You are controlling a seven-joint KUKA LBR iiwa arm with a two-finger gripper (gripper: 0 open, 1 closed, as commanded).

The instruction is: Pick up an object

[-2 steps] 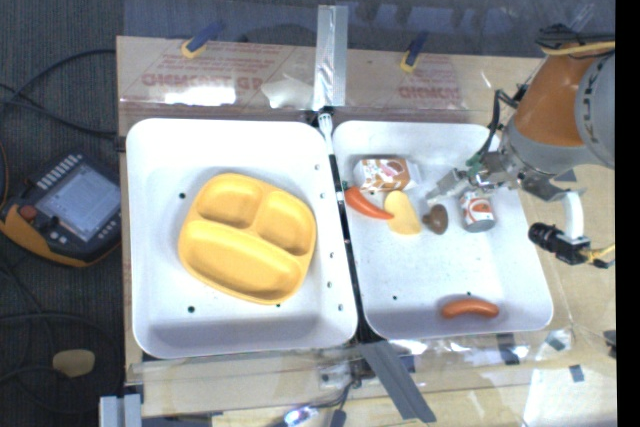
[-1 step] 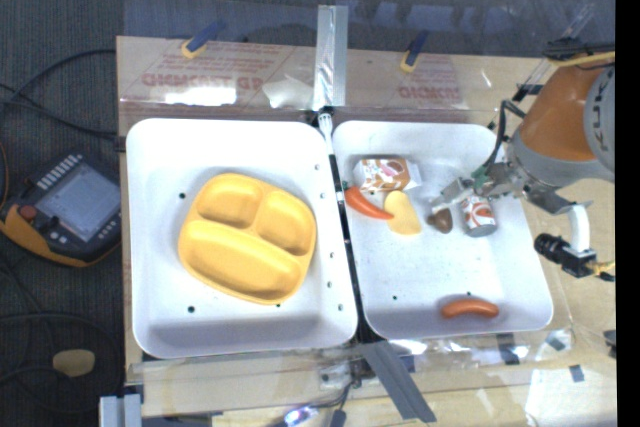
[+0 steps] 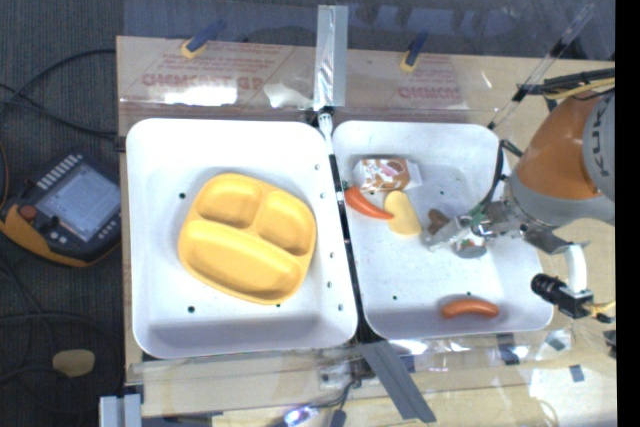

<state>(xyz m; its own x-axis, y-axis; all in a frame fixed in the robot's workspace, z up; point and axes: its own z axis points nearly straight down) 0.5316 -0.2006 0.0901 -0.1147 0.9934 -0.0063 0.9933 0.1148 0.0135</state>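
Currently gripper [image 3: 462,237] sits low in the right bin [image 3: 520,315], opening unclear, nothing visibly held; nearest target brown piece [image 3: 438,218] at its 10 o'clock, so centre over it before closing.

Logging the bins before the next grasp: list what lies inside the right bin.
The right bin holds a wrapped snack packet, an orange carrot, a pale yellow piece, a small brown item and a sausage. The gripper covers whatever lies beneath it.
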